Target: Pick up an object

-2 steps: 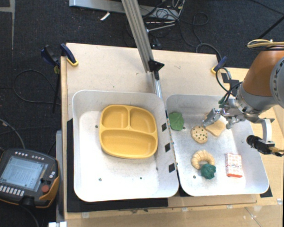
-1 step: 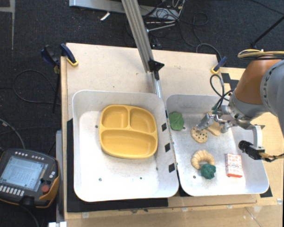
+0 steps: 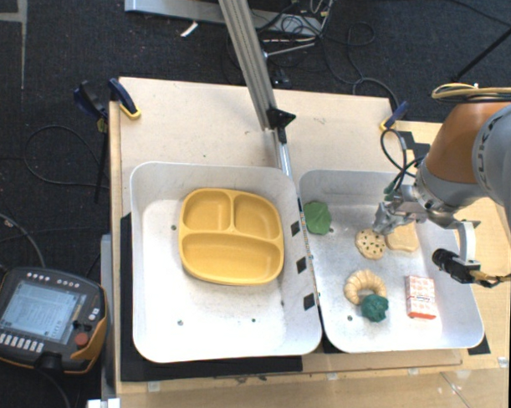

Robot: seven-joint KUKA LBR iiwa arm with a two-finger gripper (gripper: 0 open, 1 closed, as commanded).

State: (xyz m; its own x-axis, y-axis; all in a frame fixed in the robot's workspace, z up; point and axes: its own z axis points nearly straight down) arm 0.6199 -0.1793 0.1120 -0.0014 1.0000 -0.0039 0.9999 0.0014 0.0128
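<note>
Nearest the camera, off the surface's left corner, a teach pendant [image 3: 42,317] lies on the dark floor, screen up. On the surface [image 3: 200,122] two white bins sit side by side. Right bin [image 3: 452,331], near edge first: a small red-and-white carton [image 3: 420,297], then a teal lump [image 3: 374,308] touching a pale ring-shaped pastry [image 3: 365,284]. Further back lie a chocolate-chip cookie [image 3: 370,243] and, just beside it, a tan biscuit-like piece [image 3: 402,238] — the claw [image 3: 392,219] hangs right at their far edge. Whether its fingers are spread or closed I cannot tell; nothing is seen between them. A green leafy piece [image 3: 317,218] lies near the bin's left wall. Left bin [image 3: 151,321]: a yellow divided plate [image 3: 232,237]. Behind, a metal pole [image 3: 252,61] slants up — cables beyond.
</note>
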